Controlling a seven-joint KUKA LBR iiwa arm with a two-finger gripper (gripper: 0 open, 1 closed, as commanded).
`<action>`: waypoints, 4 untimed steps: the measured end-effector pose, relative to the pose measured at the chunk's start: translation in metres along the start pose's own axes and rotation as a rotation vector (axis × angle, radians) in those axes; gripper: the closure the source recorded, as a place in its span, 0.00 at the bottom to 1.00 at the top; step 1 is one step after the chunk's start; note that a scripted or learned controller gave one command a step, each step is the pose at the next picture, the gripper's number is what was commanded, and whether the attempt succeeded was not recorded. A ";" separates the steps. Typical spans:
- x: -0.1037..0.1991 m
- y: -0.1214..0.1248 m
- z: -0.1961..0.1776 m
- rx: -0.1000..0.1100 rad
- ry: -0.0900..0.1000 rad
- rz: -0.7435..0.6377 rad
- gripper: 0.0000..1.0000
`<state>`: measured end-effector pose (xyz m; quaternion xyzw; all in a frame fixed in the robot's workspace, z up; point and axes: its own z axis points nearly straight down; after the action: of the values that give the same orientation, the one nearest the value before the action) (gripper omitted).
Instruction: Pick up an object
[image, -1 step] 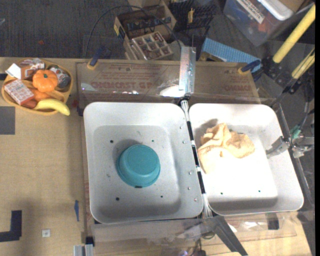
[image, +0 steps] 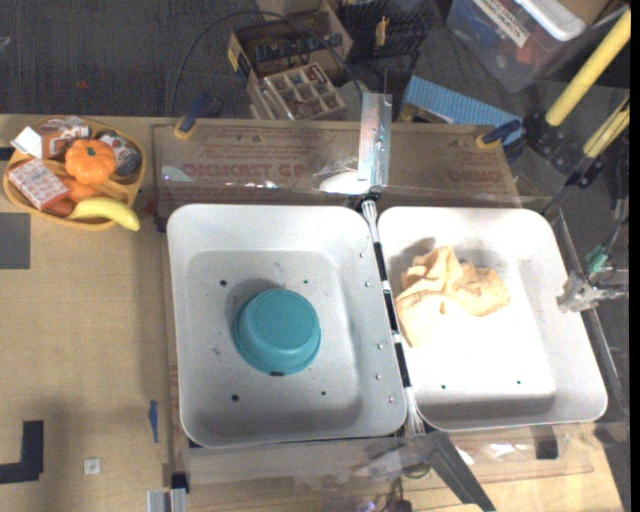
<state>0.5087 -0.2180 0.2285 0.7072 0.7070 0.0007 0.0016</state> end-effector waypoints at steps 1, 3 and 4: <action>0.000 0.000 0.000 0.000 0.000 0.000 0.00; -0.007 0.037 0.010 0.000 0.000 -0.234 0.00; 0.046 0.066 0.140 -0.007 -0.003 -0.371 0.00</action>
<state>0.5749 -0.1720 0.0888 0.5645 0.8254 0.0018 0.0053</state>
